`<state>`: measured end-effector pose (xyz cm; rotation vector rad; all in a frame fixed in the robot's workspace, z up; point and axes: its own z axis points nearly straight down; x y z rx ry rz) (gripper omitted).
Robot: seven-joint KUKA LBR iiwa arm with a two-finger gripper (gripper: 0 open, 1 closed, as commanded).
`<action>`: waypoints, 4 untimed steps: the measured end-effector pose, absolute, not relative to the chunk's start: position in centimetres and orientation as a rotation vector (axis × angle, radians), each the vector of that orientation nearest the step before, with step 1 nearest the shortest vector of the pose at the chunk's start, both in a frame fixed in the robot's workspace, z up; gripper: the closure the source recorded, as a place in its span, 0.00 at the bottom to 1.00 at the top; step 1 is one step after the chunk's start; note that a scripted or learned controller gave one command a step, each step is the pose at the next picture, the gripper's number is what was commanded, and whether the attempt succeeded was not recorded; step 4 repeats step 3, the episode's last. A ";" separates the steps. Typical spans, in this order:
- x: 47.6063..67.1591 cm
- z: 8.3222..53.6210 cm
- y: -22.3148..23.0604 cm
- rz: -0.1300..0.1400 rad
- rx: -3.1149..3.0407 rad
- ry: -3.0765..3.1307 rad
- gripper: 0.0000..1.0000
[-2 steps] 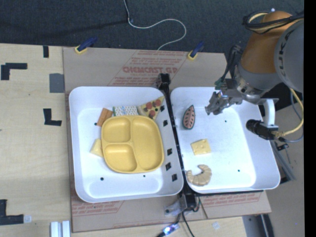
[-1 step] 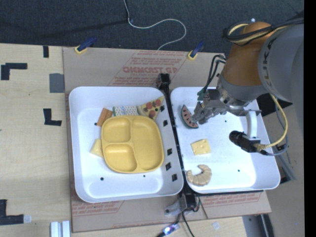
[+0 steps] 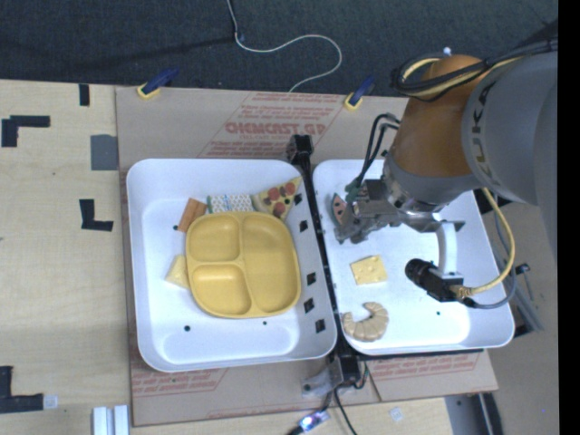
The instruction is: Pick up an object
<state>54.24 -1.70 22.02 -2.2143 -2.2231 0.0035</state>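
Cheese slice [image 3: 368, 269] beside croissant [image 3: 366, 321], right bin [image 3: 480, 333]; pincer [image 3: 349, 220] above, state unclear.

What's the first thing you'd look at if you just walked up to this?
The big yellow tray sitting in the left bin grabs you first. Then the grey and orange arm leaning over the right bin, its claw low by the divider, above a cheese slice and a croissant.

In the right bin you have a flat pale-yellow cheese-like square [image 3: 367, 269] lying near the middle, and just below it a curled tan croissant-shaped piece [image 3: 366, 321] at the near edge. A small dark, speckled item [image 3: 340, 210] sits by the left wall.
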 end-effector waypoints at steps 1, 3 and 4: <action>53.6 23.3 1.1 0.001 -2.215 -2.225 1.00; 53.2 23.2 0.6 0.003 -2.216 -2.223 1.00; 53.2 23.2 0.6 0.003 -2.216 -2.223 1.00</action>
